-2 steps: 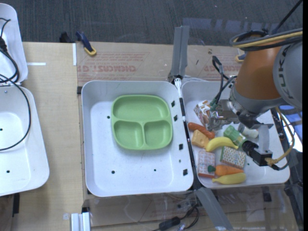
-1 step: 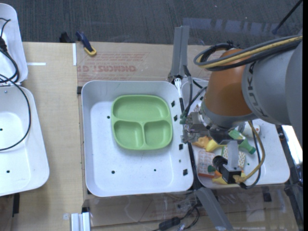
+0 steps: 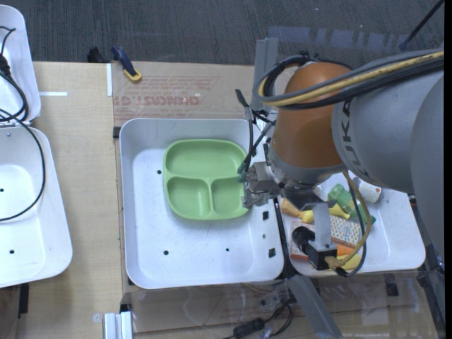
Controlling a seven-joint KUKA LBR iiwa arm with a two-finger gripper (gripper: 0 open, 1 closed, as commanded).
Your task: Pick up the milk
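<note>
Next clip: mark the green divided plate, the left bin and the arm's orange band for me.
green divided plate (image 3: 201, 162): camera view, large top compartment.
left bin (image 3: 183, 253): camera view, bare floor.
orange band (image 3: 307, 122): camera view, its rounded top.

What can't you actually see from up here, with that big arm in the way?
- Right bin: the arm covers most of it; a few coloured items peek out, too small and crowded to name.
- The milk: I cannot pick it out among them.
- Gripper: buried under the wrist, so its state is unreadable.
- Green plate: its right edge is hidden behind the wrist.
- Left bin: its right wall is partly covered.
</note>
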